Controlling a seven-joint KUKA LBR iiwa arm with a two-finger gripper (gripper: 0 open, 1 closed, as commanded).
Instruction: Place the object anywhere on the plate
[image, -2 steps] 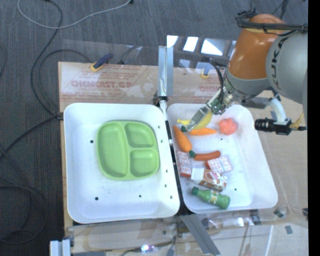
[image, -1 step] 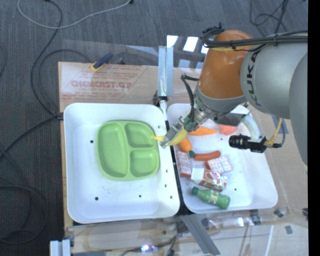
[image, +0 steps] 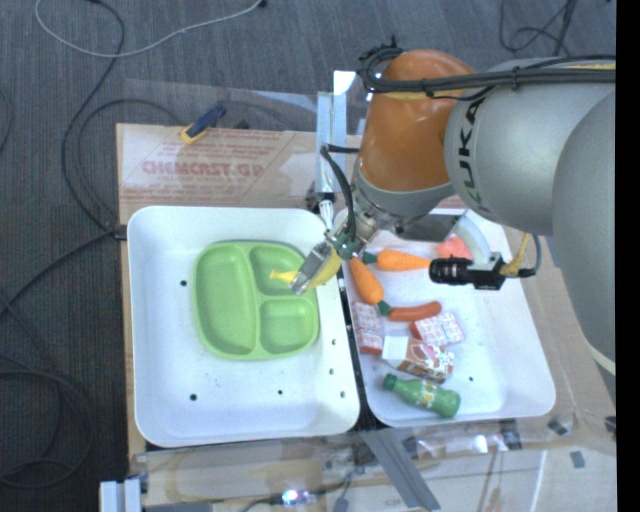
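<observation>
The end effector (image: 303, 280) is gripping a yellow object (image: 318, 270) over the green plate (image: 235, 300), right edge. Recommended: lowering inside a compartment before releasing, avoiding rim rebound.

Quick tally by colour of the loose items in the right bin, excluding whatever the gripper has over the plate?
Orange: 2, carrots and
Red: 1, sausage
Red-and-white: 3, packets
Green: 1, bottle
Pink: 1, piece
Total: 8
</observation>
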